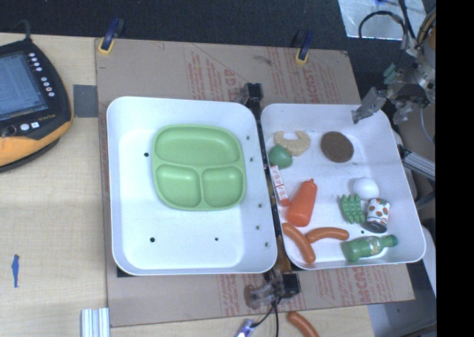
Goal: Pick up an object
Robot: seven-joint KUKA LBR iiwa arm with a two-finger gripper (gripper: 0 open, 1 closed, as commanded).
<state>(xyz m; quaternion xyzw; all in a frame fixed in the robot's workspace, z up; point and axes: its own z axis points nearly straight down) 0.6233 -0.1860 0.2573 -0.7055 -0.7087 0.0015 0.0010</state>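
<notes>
Two shallow white bins sit side by side on a brown cardboard sheet (222,69) that covers the middle of the bench (52,217). The left bin (129,202) holds a pale green divided plate (198,167), lying flat toward its upper half.

The right bin (385,143) carries all the small objects. In its upper left lies a beige curved piece (294,141), touching a small green round piece (280,156) just below it. To their right sits a flat brown disc (337,147). Near the bin's centre stands an orange carrot-shaped toy (302,202), tilted, with a red and white packet (278,182) along the bin's left wall just beside it. On the right side a white ball (364,187) sits above a small can (377,214), with a green knobbly piece (351,208) just to the left of the can. Along the lower edge two orange sausages (315,239) meet in a V, and a green bottle (368,247) lies on its side to their right.

The tool (365,112) hangs at the upper right corner of the right bin, over its rim, well apart from every object inside. Its dark tip points down and left; how far it is open cannot be told, and nothing is visibly in its hold.

Outside the bins, a tablet-like pendant (26,102) with an orange edge rests at the far left, and another orange sausage (302,323) lies on the cardboard at the bottom edge of the frame.
</notes>
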